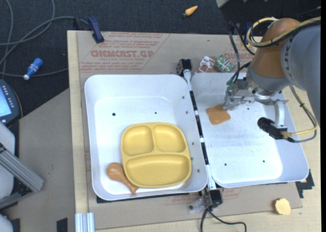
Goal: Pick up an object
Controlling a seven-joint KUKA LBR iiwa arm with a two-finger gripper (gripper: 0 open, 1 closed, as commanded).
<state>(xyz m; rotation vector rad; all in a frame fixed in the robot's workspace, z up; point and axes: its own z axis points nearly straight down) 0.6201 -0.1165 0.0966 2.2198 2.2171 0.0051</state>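
The gripper (235, 97) is hovering in the right bin (244, 170) at right of centre, its open-or-closed state impossible to tell, while a flat tan toy food piece (219, 115) is lying just below and left of it, near the bin's left wall.

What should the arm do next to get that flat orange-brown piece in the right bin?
Probably lower slightly and shift toward the orange-brown piece. The gripper sits just above its upper right edge in the right bin, not over its middle, and nothing is seen between the fingers.
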